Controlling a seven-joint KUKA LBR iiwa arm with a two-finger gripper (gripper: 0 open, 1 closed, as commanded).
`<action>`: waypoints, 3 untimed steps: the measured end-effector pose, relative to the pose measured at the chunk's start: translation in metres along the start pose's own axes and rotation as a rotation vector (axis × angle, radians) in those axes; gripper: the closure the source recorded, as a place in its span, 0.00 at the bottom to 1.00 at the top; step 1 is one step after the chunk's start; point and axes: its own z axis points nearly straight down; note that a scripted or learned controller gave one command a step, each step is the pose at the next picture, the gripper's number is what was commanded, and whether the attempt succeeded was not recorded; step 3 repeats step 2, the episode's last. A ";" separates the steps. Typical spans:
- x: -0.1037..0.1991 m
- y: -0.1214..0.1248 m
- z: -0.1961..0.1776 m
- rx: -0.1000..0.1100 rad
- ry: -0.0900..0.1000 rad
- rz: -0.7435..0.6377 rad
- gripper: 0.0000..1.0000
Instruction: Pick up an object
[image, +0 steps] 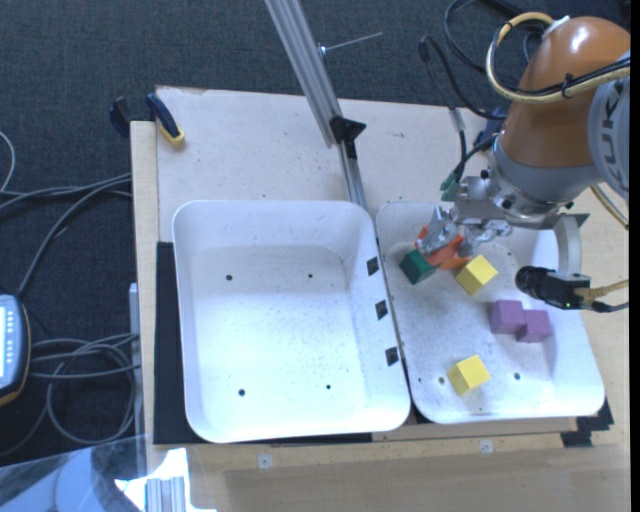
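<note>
While the gripper (447, 240) is hanging low over the far end of the right bin (575, 395), the job is getting the fingers squarely either side of one block before closing. It is sitting right over an orange block (447, 254), with a green block (416, 267) just left of it and a yellow cube (477, 273) just below. I cannot tell how the gripper is set or whether it is pinching anything. A purple block (520, 320) and a second yellow cube (468, 375) are lying further toward the near rim. Crowding is making a clean single grab tricky, I reckon.
</note>
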 end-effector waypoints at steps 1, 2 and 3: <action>0.052 -0.021 0.019 0.004 0.000 0.000 1.00; 0.098 -0.024 0.034 0.004 0.000 0.001 1.00; 0.098 -0.024 0.034 0.004 0.000 0.001 1.00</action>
